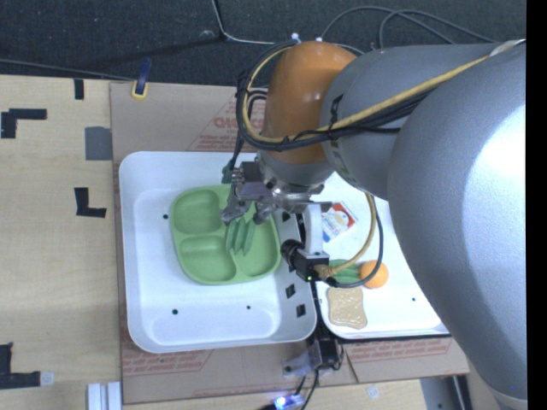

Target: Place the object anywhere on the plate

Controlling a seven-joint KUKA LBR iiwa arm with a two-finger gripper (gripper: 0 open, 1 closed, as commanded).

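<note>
My jaws (242,214) hang over the green plate (205,229), pointing down at its right-hand compartment. A green fork (243,233) sits directly beneath them, its prongs reaching toward the plate's front edge. The fork appears to run up between my jaws, so I judge them clamped on its handle, though the wrist hides the contact itself. I cannot tell whether the fork rests on the plate or hangs just above it.

The plate lies in the left bin (145,254), toward the bin's back half, which is why I am positioned low over that spot: any release here lands on the plate.

Right of the plate, in the right bin (402,319), lie a slice of toast (347,308), an orange piece (374,275) and a small printed packet (335,221). Both bins rest on the tabletop (51,254).
</note>
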